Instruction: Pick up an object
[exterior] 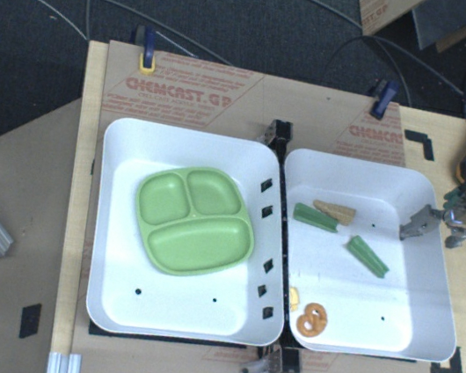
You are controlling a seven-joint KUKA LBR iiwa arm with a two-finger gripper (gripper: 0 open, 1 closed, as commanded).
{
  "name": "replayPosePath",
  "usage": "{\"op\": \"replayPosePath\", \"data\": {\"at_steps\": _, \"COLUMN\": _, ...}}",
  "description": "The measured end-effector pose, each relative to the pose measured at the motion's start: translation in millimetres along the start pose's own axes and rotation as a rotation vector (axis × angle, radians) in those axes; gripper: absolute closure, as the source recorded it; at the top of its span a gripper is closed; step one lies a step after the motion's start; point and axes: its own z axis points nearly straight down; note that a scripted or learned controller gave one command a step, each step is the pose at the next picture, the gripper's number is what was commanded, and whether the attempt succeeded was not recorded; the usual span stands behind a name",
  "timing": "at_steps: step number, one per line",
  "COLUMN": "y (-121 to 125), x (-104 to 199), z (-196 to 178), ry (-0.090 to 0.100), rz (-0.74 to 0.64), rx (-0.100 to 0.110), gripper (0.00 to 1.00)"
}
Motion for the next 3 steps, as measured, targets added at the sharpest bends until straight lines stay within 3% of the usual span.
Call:
{"op": "replayPosePath", "data": {"at_steps": 2, "y": 3, "x": 1, "z": 103, "ry": 0.004, "rz": 0.0, "rx": 0.004, "gripper": 0.0}}
{"op": "replayPosePath", "data": {"at_steps": 3, "y": 5, "x": 4, "z": 114, "ry": 0.005, "rz": -0.001, "rx": 0.0, "gripper": 0.0}}
